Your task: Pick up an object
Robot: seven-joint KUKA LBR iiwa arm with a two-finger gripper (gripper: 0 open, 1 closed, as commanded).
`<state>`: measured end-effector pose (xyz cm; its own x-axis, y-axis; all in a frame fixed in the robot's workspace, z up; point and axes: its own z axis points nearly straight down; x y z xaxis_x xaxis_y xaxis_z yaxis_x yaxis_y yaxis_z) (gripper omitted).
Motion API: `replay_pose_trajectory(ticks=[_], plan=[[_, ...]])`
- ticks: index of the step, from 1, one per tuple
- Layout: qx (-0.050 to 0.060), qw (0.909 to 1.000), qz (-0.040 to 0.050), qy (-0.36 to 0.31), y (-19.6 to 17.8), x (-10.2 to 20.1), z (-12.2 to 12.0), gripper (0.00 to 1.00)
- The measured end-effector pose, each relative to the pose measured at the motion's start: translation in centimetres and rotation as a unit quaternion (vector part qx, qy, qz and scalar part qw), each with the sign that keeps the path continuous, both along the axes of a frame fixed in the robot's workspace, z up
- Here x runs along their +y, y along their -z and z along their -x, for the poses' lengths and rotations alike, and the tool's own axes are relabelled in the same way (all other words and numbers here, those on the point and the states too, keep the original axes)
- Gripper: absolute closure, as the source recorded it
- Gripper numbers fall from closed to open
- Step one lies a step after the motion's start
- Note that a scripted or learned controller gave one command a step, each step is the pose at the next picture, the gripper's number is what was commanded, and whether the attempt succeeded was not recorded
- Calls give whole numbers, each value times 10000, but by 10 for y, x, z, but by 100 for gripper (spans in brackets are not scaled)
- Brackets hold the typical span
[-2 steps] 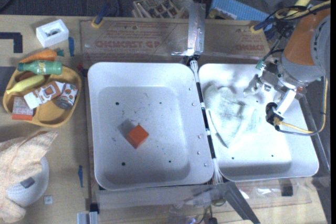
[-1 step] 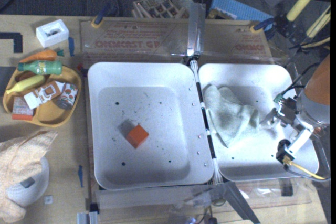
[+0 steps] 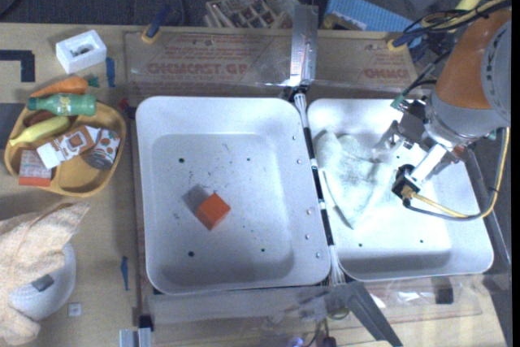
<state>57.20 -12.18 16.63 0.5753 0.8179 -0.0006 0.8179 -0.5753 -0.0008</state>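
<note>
so far nothing looks picked up: the orange block lies on the floor of the left bin, well apart from the end effector, which hangs over the right bin beside a pale crumpled sheet. whether the end effector is open or closed i cannot tell. the grasp and the lift both seem left to do.
</note>
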Motion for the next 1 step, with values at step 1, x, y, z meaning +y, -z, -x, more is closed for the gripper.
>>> replay_pose_trajectory(ticks=[1], plan=[[-9,9967,8,-807,-74,-75,-34,0]])
